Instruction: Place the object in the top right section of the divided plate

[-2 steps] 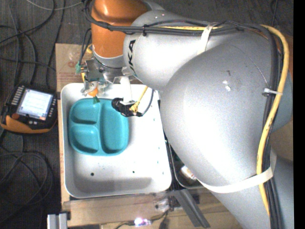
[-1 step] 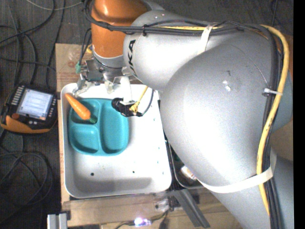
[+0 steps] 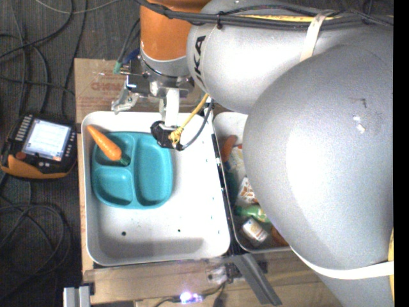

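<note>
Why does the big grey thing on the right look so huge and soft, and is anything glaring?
In the camera view the arm seems close to the lens, so it looms large and soft; a grey shadow crosses the left bin's lower floor; the handheld screen glows washed out.

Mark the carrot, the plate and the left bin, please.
carrot (image 3: pixel 105 144), camera view, middle of its body.
plate (image 3: pixel 153 171), camera view, bare large section.
left bin (image 3: pixel 163 226), camera view, bare floor.
</note>
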Controlling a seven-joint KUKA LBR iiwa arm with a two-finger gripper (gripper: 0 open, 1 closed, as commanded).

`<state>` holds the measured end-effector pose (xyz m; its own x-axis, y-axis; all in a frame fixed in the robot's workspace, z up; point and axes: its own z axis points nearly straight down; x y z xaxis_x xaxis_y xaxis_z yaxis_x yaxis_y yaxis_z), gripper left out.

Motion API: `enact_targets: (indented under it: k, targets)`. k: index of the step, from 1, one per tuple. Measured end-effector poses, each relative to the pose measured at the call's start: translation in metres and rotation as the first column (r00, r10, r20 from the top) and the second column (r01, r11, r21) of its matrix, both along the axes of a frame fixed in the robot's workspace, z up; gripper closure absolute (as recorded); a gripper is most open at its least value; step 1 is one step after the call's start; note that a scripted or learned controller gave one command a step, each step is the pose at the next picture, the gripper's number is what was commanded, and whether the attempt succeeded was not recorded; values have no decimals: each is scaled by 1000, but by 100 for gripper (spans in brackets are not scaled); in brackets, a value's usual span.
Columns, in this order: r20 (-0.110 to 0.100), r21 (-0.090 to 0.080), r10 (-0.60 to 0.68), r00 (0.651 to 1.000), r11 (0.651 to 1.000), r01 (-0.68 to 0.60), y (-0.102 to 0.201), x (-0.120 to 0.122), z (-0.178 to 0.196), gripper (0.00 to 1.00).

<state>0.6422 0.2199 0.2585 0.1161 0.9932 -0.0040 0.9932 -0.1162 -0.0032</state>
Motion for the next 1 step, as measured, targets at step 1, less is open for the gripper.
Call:
enact_targets:
  k: [1]
  targets:
    - [0,0,-95,995,995,95,-3,-18,52,0]
